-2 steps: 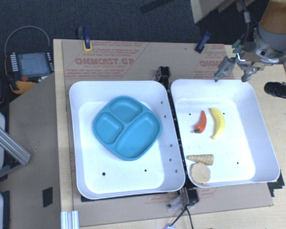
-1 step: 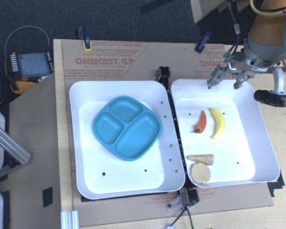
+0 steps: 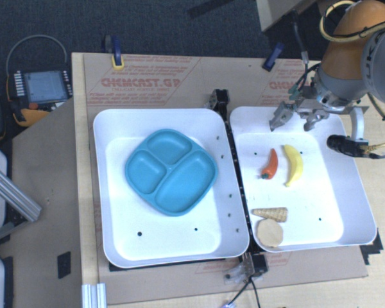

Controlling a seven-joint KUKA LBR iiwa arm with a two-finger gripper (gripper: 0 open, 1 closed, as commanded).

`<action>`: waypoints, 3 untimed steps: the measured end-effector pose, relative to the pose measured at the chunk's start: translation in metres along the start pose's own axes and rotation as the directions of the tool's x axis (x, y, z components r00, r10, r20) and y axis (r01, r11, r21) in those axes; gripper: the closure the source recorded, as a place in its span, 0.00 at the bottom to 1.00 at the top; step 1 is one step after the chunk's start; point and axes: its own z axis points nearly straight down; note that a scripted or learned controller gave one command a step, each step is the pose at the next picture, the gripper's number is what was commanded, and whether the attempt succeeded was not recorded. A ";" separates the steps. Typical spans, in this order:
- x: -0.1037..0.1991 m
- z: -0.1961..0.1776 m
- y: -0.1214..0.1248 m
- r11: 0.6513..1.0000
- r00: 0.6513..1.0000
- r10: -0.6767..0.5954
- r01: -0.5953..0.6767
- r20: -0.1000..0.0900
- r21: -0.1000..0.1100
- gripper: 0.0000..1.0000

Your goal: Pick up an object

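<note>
In the right bin (image 3: pixel 340 191) lie a yellow banana (image 3: pixel 293 164), a red-orange pepper (image 3: pixel 269 164), a tan cone (image 3: pixel 270 215) and a pale round cookie (image 3: pixel 269 233). My gripper (image 3: pixel 296 117) hovers at the bin's far edge, above and behind the banana and pepper. Its two fingers are spread apart and nothing sits between them. The orange band of the arm (image 3: pixel 350 40) rises to the upper right.
The left bin (image 3: pixel 115 172) holds a blue divided plate (image 3: pixel 171 171). A black clamp (image 3: pixel 219 99) sits between the bins at the back. A black cylinder (image 3: pixel 345 145) juts over the right bin's right side. A small screen device (image 3: pixel 43 86) lies off the bench at left.
</note>
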 end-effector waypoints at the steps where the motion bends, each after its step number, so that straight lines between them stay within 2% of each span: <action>1: 0.007 0.046 0.000 1.000 1.000 -0.001 0.001 0.000 -0.001 0.00; 2: 0.007 0.031 0.002 1.000 1.000 -0.001 0.001 0.002 -0.009 1.00; 3: 0.006 -0.019 -0.007 1.000 1.000 0.000 0.000 0.003 -0.014 1.00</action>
